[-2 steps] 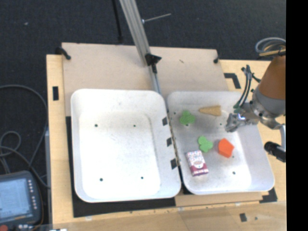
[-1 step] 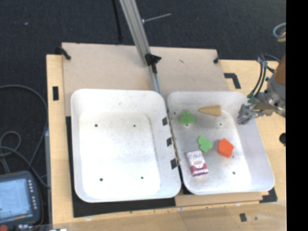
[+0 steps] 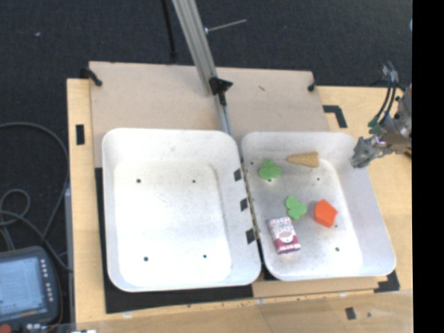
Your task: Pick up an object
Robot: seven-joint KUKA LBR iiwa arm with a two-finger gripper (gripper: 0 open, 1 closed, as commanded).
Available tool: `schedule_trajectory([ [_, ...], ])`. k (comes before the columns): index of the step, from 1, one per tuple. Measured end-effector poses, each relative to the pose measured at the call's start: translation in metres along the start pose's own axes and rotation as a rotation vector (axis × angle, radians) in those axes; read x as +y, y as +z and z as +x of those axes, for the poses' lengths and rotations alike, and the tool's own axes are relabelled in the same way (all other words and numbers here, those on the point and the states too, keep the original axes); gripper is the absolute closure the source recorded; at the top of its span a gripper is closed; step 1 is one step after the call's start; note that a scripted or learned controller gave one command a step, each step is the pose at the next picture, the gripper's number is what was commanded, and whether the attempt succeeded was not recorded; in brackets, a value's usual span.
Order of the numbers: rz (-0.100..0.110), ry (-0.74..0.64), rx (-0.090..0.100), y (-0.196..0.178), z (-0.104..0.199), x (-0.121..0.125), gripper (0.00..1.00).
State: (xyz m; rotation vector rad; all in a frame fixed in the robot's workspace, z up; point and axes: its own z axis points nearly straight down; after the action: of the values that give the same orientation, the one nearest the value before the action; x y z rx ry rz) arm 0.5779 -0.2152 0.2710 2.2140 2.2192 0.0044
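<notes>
Two shallow white bins sit side by side on the bench. The left bin (image 3: 173,210) has a bare floor with only a few dark dots on it. The right bin (image 3: 361,207) holds five small things, all toward its left and middle: a tan cone-shaped piece (image 3: 304,159) lying on its side near the far wall, a green clover-shaped piece (image 3: 270,171) just left of it, a second green clover-shaped piece (image 3: 296,207) lower down, an orange block (image 3: 325,213) just beside that one on its right, and a small pink-and-white carton (image 3: 284,235) nearest the front, close to the wall shared with the left bin. The right side and front right corner of this bin's floor are open, with room around the orange block on that side.

The gripper (image 3: 363,152) sits at the right bin's far right rim, above the wall rather than over the objects, well apart from all five. It is small, blurred and partly cut off by the frame edge, so I cannot tell how its tip is set; nothing seems to be held there
</notes>
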Motion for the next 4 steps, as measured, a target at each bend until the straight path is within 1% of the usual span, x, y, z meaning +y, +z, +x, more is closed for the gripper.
schedule_trajectory([
  [1,0.005,-0.004,0.003,0.009,0.059,0.004,1.0],
  [3,0.004,-0.005,0.004,0.004,0.164,0.033,1.0],
  [4,0.007,-0.003,0.003,0.019,0.212,0.037,1.0],
])
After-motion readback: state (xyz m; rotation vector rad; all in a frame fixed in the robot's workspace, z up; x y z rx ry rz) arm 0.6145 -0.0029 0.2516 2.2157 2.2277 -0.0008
